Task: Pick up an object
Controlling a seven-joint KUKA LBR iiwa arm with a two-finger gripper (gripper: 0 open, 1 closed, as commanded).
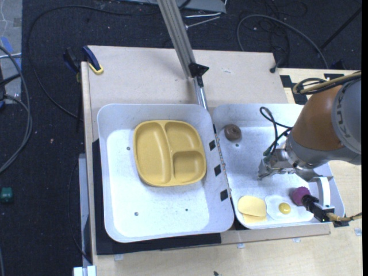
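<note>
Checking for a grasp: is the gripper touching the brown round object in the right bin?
Apart. The camera view shows bare white bin floor between the gripper and the brown round object.

Two bins sit side by side on the bench (144,73), the left bin (115,211) touching the right bin (247,114) along their shared edge. A divided tray (170,153) lies in the left bin, toward its rear half. In the right bin, a small round object (232,132) rests near the rear left corner. Along the front edge of that bin lie a flat piece (252,206), then a fried egg toy (281,207) just to its right, then a rounded object (299,195) further right. The arm (325,125) reaches over the right bin from the right, with the gripper (270,168) above the bin's middle. A slanted pole (178,30) rises behind the bins.
</note>
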